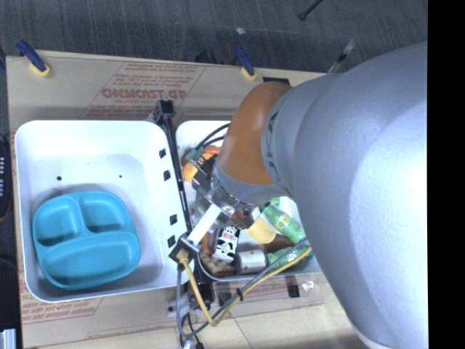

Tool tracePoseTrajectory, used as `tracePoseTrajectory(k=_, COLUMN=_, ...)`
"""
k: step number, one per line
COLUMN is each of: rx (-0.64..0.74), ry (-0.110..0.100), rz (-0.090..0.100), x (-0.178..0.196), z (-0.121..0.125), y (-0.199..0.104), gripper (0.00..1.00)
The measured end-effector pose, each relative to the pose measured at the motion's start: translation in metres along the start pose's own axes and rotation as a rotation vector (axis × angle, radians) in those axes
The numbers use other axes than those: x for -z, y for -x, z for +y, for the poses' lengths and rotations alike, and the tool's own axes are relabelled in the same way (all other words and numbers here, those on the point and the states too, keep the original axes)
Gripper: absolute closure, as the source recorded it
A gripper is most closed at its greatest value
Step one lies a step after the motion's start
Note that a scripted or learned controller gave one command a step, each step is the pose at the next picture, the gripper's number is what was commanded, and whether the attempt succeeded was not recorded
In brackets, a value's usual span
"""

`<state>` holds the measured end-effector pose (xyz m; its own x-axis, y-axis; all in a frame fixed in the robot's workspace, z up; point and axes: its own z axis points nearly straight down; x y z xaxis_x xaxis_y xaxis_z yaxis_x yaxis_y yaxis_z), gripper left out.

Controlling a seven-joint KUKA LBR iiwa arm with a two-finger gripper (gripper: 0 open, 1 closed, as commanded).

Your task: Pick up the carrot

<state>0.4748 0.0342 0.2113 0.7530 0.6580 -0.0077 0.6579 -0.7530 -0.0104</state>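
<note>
Arm low over the right bin, reaching for the carrot among clutter.

The grey arm, orange band at the wrist, leans in from the right and covers most of the right bin (pixel 190 131), so its gripper (pixel 218 220) sits down among the packed items; how far it is open, or whether it has hold of anything, cannot be told. An orange piece, likely the carrot (pixel 208 153), peeks out at the bin's far left corner beside the wrist. A green bottle (pixel 285 224) and a small metal can (pixel 251 260) lie nearer the front. The left bin (pixel 43 133) carries a blue divided tray (pixel 86 237), apart from the work.
</note>
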Motion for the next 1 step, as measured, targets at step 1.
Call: tracePoseTrajectory(k=1, rx=-0.087, ry=0.003, rz=0.006, x=0.0296, z=-0.0013, y=-0.003, gripper=1.0)
